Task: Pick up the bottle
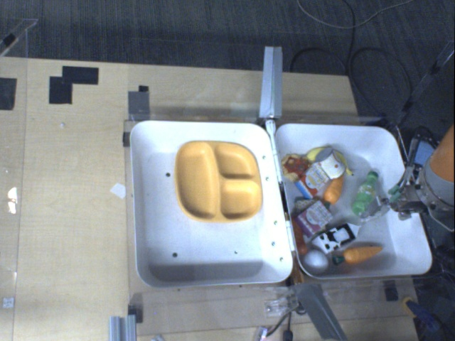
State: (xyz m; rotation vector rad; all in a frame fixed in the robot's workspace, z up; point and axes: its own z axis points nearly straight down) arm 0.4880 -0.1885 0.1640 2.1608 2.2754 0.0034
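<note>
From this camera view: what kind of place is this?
Likely a robotics lab test bench, not a kitchen. Two white bins sit side by side in a metal frame, loose cables trail over the carpet, and the clutter looks like toy food, including an orange carrot.

So the worktop (71, 190) is light wood, with a few black patches (71, 84) stuck near its far left corner. Two shallow white bins sit directly on it, side by side and touching: the left bin (153, 261) and the right bin (409, 251). A grey metal rail (271, 84) runs back from where they meet.
</note>
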